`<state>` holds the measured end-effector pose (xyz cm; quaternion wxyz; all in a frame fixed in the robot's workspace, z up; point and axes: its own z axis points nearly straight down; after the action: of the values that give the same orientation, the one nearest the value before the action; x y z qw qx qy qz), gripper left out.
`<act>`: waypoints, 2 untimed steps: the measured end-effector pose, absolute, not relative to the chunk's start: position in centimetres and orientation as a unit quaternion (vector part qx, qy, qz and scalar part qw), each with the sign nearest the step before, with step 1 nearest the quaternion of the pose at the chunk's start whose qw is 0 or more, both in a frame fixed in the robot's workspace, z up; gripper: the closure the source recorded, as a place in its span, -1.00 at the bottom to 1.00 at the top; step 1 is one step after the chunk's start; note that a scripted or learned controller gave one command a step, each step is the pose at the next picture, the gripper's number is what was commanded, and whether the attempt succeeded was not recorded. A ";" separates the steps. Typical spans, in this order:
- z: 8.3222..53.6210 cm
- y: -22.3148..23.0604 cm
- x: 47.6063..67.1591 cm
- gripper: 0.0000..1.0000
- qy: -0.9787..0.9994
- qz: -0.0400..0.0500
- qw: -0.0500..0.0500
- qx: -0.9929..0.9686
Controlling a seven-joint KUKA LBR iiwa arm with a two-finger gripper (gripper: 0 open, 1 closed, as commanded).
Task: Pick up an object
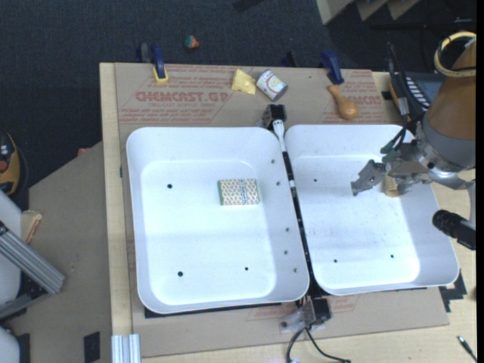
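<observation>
lone sponge (239, 192), left bin (151, 203)

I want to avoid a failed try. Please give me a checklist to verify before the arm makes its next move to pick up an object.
1. Target in sight: ok. A small box lies flat in the left bin.
2. Box free of neighbours and walls: ok, it sits alone near the bin's middle.
3. Tool above the target: not ok. It is over the right bin, across the divider.
4. Tool free of load: cannot tell. A tan bit shows beside it.
5. Finger state: cannot tell.
6. Path to the left bin: ok, nothing stands between.
</observation>
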<state>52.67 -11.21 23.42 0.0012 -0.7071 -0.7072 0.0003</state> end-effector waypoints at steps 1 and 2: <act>41.4 -8.9 54.1 -1.00 -0.709 -0.007 -0.009 -0.705; 41.5 -9.0 54.0 1.00 -0.708 -0.001 -0.003 -0.707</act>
<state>53.96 -8.96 41.50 -0.0030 -0.7065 -0.7077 -0.0013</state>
